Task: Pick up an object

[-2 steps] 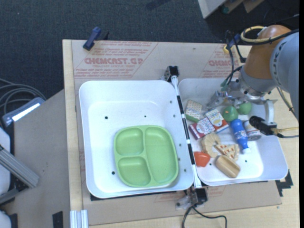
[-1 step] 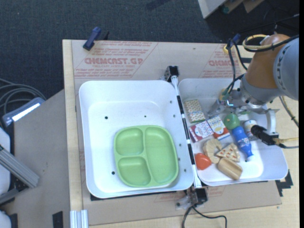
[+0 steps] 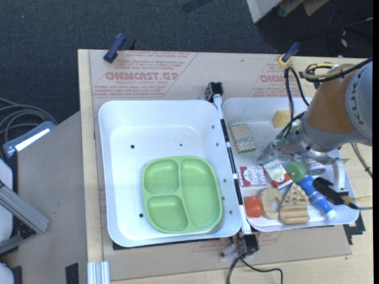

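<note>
Metal two-finger gripper (image 3: 273, 151) hangs in the right shallow white bin (image 3: 254, 110) among small toy foods (image 3: 284, 197); its grip cannot be told. Brown bench board (image 3: 177, 70) sits over dark carpet (image 3: 59, 16).

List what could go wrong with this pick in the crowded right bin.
1. The gripper sits low among tightly packed items; it may nudge the small packet or green piece instead of grasping one.
2. The blue bottle and waffle slice touch, so two things could lift together or slip.
</note>
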`<control>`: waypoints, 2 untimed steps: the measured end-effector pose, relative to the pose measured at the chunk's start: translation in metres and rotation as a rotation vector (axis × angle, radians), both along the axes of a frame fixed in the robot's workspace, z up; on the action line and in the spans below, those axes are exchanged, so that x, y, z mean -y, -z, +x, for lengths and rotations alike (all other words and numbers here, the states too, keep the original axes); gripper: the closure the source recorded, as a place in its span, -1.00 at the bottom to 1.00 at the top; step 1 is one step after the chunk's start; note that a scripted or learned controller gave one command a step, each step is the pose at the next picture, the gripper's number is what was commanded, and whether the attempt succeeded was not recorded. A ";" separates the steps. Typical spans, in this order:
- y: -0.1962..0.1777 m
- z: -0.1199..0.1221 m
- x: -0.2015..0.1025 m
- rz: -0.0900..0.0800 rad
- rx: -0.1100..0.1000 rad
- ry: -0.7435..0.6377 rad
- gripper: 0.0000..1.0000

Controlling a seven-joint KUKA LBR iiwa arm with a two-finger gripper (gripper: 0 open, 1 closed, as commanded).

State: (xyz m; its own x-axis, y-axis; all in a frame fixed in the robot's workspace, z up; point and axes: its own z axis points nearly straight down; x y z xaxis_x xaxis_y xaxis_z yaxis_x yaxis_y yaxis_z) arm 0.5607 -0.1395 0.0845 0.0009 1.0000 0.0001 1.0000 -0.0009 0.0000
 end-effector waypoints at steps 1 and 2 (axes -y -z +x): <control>-0.094 0.070 0.036 -0.002 0.003 -0.001 -1.00; -0.014 -0.004 0.034 0.008 -0.003 -0.004 -1.00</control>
